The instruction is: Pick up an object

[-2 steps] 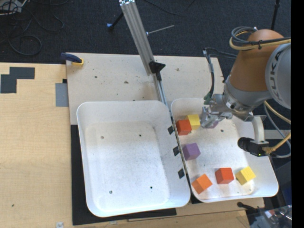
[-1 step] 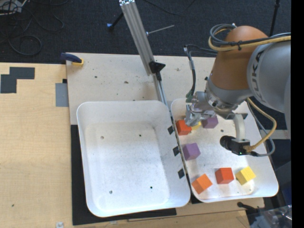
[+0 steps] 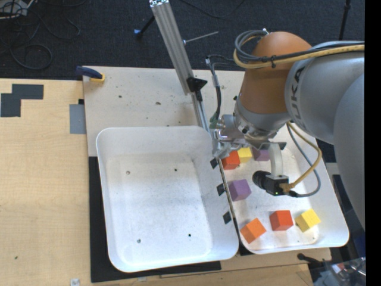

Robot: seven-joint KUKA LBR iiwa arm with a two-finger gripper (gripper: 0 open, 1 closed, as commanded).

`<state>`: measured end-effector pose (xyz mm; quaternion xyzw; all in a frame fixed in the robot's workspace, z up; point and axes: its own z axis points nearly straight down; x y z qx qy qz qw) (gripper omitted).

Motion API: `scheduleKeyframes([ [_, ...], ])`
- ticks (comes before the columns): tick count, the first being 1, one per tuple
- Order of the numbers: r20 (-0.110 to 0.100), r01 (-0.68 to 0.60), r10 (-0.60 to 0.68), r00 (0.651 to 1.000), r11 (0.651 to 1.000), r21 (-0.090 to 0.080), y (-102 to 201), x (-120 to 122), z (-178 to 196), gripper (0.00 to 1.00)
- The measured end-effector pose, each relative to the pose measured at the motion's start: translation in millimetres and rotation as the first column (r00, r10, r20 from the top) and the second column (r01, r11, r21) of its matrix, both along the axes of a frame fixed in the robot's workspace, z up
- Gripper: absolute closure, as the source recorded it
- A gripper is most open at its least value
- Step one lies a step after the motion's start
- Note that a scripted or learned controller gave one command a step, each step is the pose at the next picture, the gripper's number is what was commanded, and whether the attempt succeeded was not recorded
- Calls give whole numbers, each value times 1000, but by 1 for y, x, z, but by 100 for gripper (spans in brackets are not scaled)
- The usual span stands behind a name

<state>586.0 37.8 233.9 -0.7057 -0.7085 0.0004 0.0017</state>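
Camera view puts the candidates closest to me along the front of the right bin: an orange block, a red block and a yellow block, lying loose and a little apart. A purple block sits further back, near the divider beside the left bin. Beyond that, an orange-red block, a yellow cube and a purple piece crowd together under the gripper, which hangs just above them at the back of that bin. I cannot tell how its jaws stand, since the wrist hides them. My judgement: that cluster is tight, so I would centre on one block, come straight down and keep clear of the bin wall. Farthest off, the worktop carries a slanted metal rail
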Motion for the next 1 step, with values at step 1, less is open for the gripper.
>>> scheduleKeyframes([
  [1, -3, 0, 0, 1000, 1000, 0, 49, -21, -11, 100],
])
